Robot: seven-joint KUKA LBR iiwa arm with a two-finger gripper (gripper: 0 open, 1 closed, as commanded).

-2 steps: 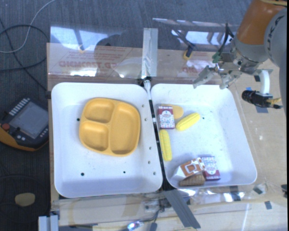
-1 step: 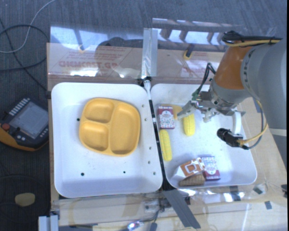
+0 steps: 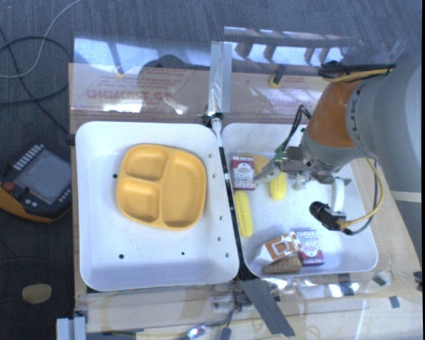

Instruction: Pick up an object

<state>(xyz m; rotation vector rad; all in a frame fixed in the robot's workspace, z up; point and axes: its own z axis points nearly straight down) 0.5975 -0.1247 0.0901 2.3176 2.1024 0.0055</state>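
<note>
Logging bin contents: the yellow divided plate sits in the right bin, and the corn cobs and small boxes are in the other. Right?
Not quite. The camera view shows the plate in the left bin; the corn cobs and small boxes are in the right bin.

Light was bright and even; glare streaked the clear panels [image 3: 283,55] behind the bins; focus was slightly soft throughout.

This looked like a robot lab. A big grey robot arm [image 3: 382,112] reached in at 3 o'clock over two white bins [image 3: 92,261] on a counter [image 3: 127,98]. A control pad [image 3: 32,183] and loose cables [image 3: 28,48] lay on the carpet at 9 o'clock.
</note>
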